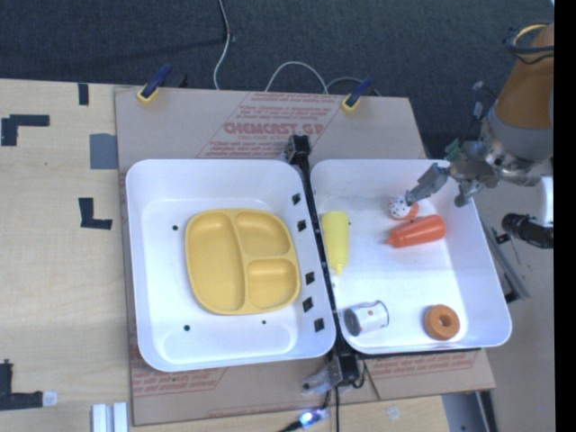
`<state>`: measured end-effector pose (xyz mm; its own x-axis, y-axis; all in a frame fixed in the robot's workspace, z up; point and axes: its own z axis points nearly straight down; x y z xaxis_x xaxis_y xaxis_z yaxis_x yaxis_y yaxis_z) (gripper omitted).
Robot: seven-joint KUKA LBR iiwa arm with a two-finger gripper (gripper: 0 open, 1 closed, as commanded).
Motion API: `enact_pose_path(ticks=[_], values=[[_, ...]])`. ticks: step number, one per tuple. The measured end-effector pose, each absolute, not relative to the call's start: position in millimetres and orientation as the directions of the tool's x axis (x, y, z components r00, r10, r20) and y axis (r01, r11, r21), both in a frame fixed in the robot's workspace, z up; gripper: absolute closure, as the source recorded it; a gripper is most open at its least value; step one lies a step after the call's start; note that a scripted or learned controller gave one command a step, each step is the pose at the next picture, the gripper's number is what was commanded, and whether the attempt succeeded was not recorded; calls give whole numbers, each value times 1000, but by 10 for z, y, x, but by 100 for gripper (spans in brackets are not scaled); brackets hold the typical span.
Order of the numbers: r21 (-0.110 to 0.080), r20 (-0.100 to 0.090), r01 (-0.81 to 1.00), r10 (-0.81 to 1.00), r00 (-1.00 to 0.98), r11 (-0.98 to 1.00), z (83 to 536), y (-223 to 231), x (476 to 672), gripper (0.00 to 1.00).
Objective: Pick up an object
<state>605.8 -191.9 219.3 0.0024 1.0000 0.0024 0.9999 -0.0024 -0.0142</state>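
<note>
Left white shallow bin (148, 241): one yellow plastic divided tray (241, 260) with three compartments, lying flat near the centre.

Right white shallow bin (477, 277): a pale yellow squeeze bottle (335, 239) against the left wall; an orange plastic carrot (417, 231); a small white spotted object with a red part (400, 209), touching the carrot's upper left; a silver and white cylindrical can (366, 317) on its side; an orange ring-shaped doughnut (441, 321) near the front right corner.

Grey two-finger gripper (443, 185): over the bin's upper right, fingers spread apart, nothing between them; the near finger ends just beside the spotted object.
</note>
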Motion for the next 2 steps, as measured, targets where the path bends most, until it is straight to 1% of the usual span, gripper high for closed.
enact_pose_path(ticks=[1,2], values=[[-1,0,1000,1000,-1,1,2270,-1914,6087,0],[-5,0,1000,1000,-1,1,1648,-1923,6140,0]])
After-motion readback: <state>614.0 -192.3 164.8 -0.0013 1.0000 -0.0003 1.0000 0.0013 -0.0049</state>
